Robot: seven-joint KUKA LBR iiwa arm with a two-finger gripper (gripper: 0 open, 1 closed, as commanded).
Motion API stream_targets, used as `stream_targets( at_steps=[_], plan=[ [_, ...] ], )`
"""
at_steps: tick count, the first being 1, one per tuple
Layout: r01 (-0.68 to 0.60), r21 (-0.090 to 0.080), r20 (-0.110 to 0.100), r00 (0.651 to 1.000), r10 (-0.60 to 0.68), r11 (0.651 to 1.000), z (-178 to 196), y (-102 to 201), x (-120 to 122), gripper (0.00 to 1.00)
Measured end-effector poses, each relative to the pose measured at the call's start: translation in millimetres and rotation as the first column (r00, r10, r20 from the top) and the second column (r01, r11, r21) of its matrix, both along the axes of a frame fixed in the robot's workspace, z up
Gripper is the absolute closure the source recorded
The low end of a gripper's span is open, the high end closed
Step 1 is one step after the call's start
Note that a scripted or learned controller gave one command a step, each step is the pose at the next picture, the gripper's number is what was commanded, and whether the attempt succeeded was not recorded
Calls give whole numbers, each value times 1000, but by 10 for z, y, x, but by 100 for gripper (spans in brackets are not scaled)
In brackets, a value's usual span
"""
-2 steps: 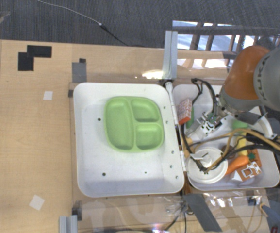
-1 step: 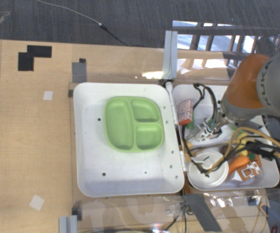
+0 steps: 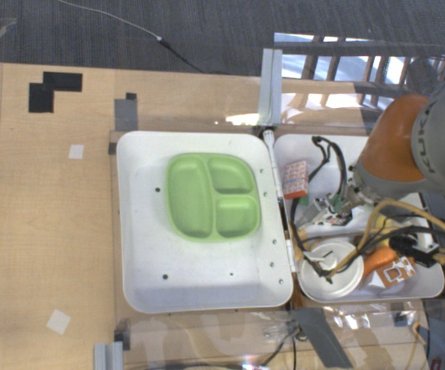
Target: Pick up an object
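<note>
The left bin (image 3: 141,230) has open floor around a green divided plate (image 3: 210,196) at centre. The right bin (image 3: 430,284) is crowded — a red-and-white packet (image 3: 294,179), round tin (image 3: 332,270) and orange item (image 3: 378,262) beneath the arm (image 3: 407,141).

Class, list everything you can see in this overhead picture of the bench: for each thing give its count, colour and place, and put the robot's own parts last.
White bins: two, side by side on the bench.
Divided plate: one, light green, three compartments, middle of the left bin.
Small carton: one, red and white, top left of the right bin.
Round lid-like disc: one, white, bottom of the right bin.
Orange item: one, beside the disc; kind unclear.
Black marks: several, on the wooden bench, upper left.
Robot arm: one, grey with an orange band, over the right bin.
</note>
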State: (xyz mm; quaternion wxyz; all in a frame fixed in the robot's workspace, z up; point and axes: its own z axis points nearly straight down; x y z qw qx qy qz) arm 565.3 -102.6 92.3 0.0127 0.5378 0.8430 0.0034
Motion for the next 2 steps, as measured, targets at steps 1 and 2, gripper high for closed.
stream_targets(
  at_steps=[1,2],
  plan=[
    [-5,0,4,1000,5,1000,116,2,13,100],
    [58,8,-14,998,-58,998,1525,477,331,100]
  ],
)
